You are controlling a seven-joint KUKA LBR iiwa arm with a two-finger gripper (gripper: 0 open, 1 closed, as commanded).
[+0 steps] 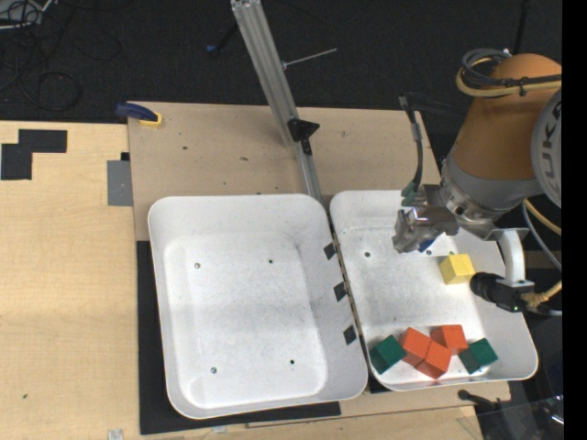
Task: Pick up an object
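Camera view shows the claw (415, 235), fingers unreadable, hovering over the right bin (385, 273), yellow block (457, 268) just beside it, likely its target.

Arm (500, 136) over right bin (385, 218); yellow block (457, 268), orange and green blocks near front.

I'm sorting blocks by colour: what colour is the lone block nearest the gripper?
Yellow. The block sits apart in the right bin, seen in the camera view.
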